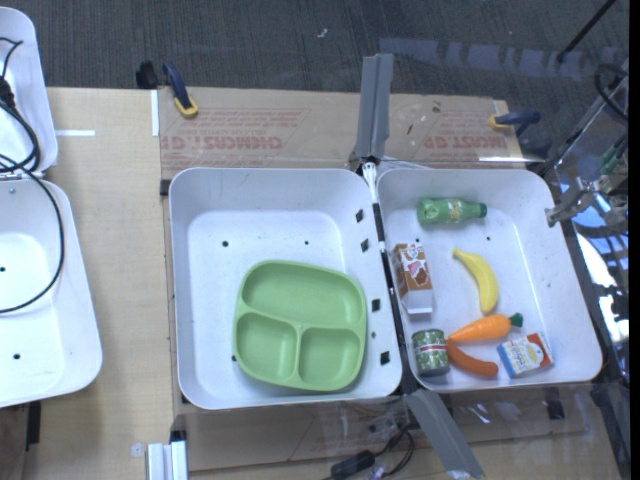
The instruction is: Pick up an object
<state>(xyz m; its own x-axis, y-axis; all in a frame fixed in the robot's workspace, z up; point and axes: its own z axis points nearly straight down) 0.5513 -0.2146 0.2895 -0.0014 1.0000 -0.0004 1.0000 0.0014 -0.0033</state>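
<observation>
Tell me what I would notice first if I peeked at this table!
Probably the big green plate with three sections, lying alone in the left bin. Next, the toy food in the right bin: a yellow banana in the middle, an orange carrot below it, and a green bottle lying near the top.

green tray (300, 324) in left bin (190, 268); banana (479, 279), carrot (483, 330) in right bin (560, 268).
</observation>
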